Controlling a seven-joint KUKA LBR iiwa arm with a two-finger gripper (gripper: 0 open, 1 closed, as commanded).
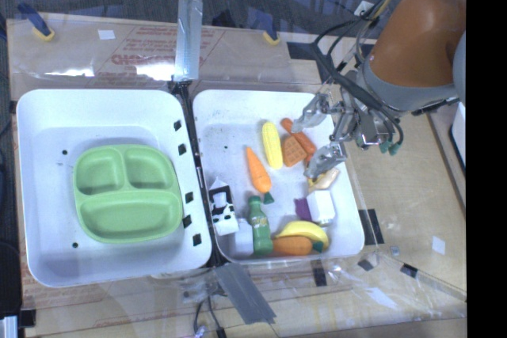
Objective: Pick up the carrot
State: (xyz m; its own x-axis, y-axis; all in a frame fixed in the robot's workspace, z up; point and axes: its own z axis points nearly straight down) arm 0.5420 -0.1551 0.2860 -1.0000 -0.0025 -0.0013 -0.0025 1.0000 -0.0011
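Note:
The carrot (257,169), orange with a small green tip pointing to the front, lies in the middle of the right bin (230,113), just left of a yellow corn cob (272,144). My gripper (314,141) hovers over the bin's right side, a little to the right of the carrot and apart from it. Its two fingers (306,118) are spread open with nothing held between them. An orange waffle-like piece (293,150) lies between the corn and the gripper.
The right bin's front holds a green bottle (256,224), a banana (305,230), an orange piece (291,246), a white block (321,206) and a purple piece (302,208). A green divided plate (127,192) sits in the left bin (40,115).

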